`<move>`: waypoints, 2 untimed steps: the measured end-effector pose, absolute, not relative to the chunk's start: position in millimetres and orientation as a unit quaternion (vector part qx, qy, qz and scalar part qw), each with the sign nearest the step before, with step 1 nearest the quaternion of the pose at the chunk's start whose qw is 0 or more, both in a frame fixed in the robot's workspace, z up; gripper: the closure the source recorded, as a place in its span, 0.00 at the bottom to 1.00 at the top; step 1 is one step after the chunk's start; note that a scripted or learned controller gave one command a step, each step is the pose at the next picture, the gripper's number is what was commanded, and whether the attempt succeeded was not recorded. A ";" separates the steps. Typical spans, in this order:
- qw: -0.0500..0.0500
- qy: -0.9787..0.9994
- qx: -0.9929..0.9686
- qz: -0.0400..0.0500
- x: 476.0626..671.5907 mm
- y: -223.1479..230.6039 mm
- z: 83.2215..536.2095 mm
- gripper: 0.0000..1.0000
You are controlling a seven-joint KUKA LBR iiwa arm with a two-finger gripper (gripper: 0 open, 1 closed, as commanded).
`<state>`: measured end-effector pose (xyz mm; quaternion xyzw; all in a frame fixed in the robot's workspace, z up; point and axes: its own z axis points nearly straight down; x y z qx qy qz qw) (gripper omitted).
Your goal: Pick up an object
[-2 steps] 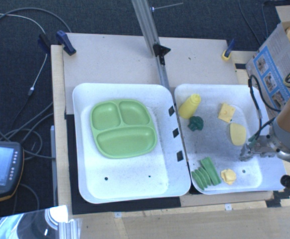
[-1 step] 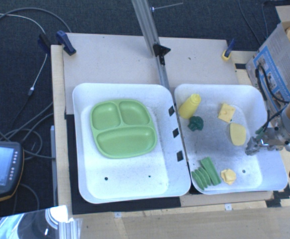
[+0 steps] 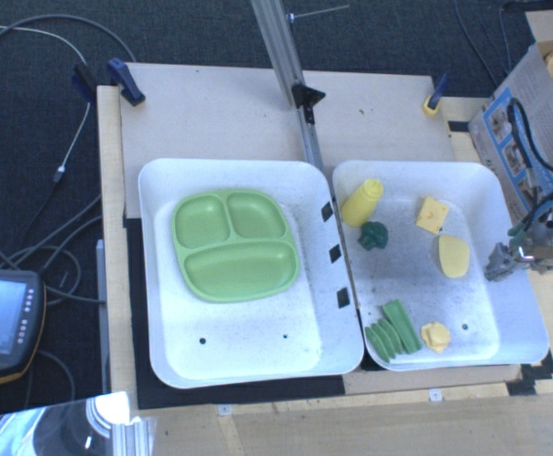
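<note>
End effector at right rim of right bin — finger state unclear. Yellow oval piece just left of it; green divided plate in left bin.

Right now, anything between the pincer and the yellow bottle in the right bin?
Yes. In the camera view, the pale yellow oval piece lies roughly between the pincer and the yellow bottle, with the yellow cheese wedge just above that line.

Tool low at view's right, arm reaching in behind.
</note>
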<state>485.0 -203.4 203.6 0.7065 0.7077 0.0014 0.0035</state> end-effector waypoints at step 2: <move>0.001 0.710 0.704 0.002 533.4 -104.4 218.2 1.00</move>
